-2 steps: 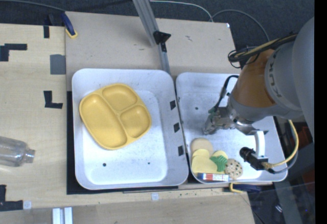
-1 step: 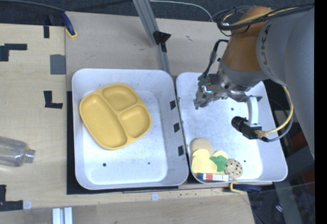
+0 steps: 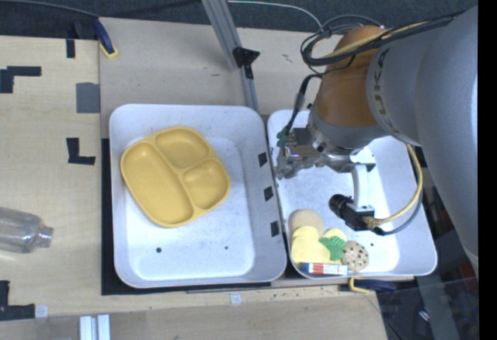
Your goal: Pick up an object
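Hovering over the right bin (image 3: 388, 257) — fingers' (image 3: 286, 164) state unclear — no writing legible.

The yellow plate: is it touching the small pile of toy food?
Apart. The camera view shows the yellow plate in the left bin and the toy food in the right bin.

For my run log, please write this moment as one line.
arm: over right bin | gripper: near that bin's left wall, nothing seen held | small items: right bin front | yellow tray: left bin
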You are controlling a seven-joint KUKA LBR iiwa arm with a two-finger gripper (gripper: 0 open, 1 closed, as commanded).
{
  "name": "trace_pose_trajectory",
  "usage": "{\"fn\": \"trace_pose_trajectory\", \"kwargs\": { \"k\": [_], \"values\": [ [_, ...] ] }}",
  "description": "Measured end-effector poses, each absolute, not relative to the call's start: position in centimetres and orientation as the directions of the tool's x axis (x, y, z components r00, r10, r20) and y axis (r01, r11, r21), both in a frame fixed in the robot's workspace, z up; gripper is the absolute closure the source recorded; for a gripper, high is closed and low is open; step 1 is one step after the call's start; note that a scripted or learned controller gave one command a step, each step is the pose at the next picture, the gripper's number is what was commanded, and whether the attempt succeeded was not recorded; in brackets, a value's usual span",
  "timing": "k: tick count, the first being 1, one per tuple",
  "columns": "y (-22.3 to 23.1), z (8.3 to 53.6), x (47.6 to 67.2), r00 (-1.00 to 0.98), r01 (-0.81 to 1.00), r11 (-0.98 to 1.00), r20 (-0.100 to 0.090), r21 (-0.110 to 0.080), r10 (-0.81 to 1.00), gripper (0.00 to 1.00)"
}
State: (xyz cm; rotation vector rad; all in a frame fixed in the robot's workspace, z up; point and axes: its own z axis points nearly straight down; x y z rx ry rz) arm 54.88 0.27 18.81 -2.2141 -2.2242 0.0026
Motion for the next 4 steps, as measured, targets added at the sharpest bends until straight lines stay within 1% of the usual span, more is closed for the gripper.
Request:
{"fn": "trace_pose_trajectory", "kwargs": {
  "k": [1,2,3,4],
  "values": [
    [0.1,18.8,54.9,-0.002,1.000,0.002,0.000,-0.003,1.000,0.00],
    [0.2,19.8,54.9,-0.004,1.000,0.004,0.002,-0.004,1.000,1.00],
    [0.1,19.7,54.9,-0.003,1.000,0.003,0.001,-0.005,1.000,0.00],
    [7.3,18.7,50.4,-0.008,1.000,0.008,0.002,-0.007,1.000,0.00]
  ]
}}
